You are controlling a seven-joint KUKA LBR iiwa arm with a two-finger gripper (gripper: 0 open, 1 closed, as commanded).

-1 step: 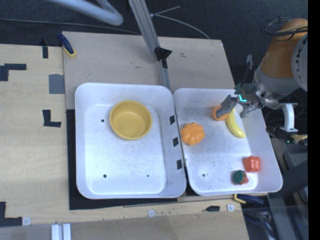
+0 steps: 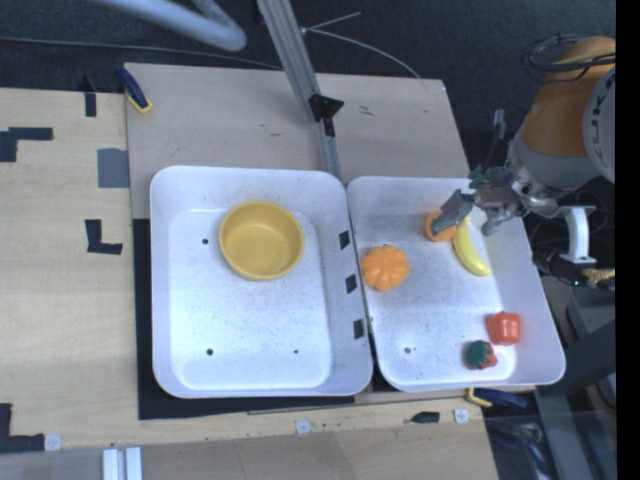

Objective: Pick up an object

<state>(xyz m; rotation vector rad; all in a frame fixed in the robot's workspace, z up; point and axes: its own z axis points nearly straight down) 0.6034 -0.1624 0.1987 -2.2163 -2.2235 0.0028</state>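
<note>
In the right bin (image 2: pixel 520 373), the jaws (image 2: pixel 474 211) stand apart, seemingly astride a banana (image 2: pixel 470 250); the left bin (image 2: pixel 165 368) holds a yellow bowl (image 2: pixel 261 239).

I can read no text, label, brand or number anywhere: none on my desk (image 2: pixel 240 118), on the two white bins (image 2: pixel 180 268), or on the things lying in them.
</note>
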